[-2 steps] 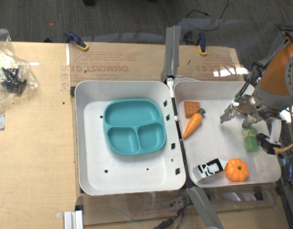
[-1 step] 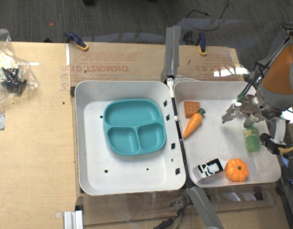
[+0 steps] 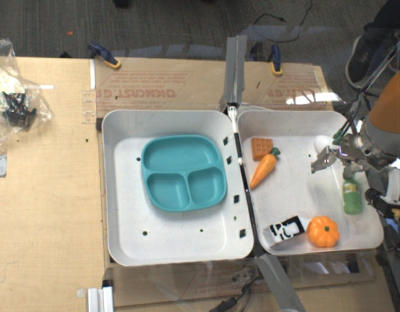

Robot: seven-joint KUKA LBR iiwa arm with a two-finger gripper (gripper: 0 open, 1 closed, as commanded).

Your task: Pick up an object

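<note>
My gripper hangs over the right side of the right bin, its fingers spread open with nothing between them. Just below it, near the bin's right wall, stands a small green bottle. A white rounded object lies just above and left of the gripper. An orange pumpkin sits at the bin's front right, beside a black and white box. A carrot and an orange waffle square lie at the bin's left.
The left bin holds a teal divided plate. A metal divider runs between the bins at the back. A clear bag of small parts lies on the bench at far left. Cables hang by the arm at right.
</note>
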